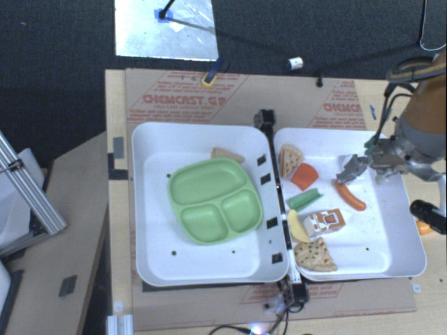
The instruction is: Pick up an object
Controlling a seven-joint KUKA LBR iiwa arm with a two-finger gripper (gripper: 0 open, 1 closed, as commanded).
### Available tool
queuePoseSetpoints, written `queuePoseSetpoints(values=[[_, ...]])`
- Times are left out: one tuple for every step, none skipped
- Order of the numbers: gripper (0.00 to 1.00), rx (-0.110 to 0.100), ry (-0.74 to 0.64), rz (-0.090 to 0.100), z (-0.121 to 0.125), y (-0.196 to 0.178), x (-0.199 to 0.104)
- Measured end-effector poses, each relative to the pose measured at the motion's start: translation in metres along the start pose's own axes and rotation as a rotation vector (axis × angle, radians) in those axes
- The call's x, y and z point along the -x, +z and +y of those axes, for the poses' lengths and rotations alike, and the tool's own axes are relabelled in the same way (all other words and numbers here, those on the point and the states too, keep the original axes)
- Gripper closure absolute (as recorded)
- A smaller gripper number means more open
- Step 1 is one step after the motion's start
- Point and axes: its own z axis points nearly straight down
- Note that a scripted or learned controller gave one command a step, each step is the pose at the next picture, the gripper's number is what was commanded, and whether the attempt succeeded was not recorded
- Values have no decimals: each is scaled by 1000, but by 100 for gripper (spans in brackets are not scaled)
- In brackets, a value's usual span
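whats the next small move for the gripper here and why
Probably a short drop straight down onto the orange-red toy sausage. The grey two-finger gripper hangs just above its upper end in the right white bin, with nothing visibly held, and the sausage lies apart from the other toys.

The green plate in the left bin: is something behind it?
Yes. A tan bread-like piece shows past the far rim of the green plate. Its near edge seems covered by the plate.
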Motion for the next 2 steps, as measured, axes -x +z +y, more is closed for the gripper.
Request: queuePoseSetpoints(values=[[0,12,-3,-2,2,-6,0],[0,9,-1,-1,12,52,-2]])
